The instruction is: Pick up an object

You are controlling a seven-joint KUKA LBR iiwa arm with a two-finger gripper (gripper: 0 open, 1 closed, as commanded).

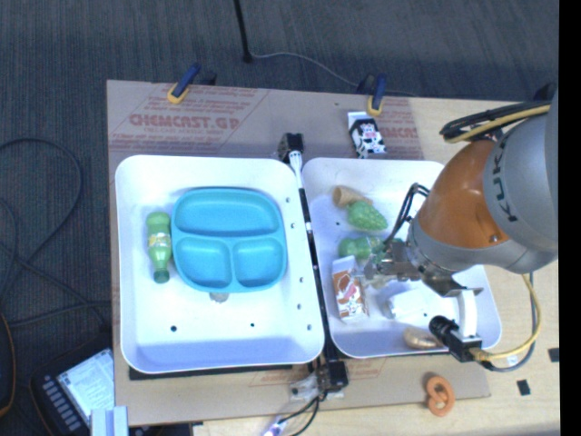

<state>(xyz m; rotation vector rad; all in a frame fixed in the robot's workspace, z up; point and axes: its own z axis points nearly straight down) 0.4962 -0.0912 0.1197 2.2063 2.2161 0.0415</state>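
The right bin [345, 334] holds several small items: a tan cone [344, 195], a green bumpy piece [367, 215], a second green piece [354, 247], a red and white packet [349, 294] and a tan piece [417, 338] near the front. My gripper [385, 282] reaches down into the middle of this bin, just right of the packet and below the second green piece. The grey and orange arm [472, 207] covers the bin's right part. Nothing shows between the fingers.
The left bin [136, 325] holds a blue divided tray [229, 239] and a green bottle [159, 245] along its left side. A black bar [304, 216] runs between the bins. A small pretzel-like object [439, 394] lies on the bench in front.
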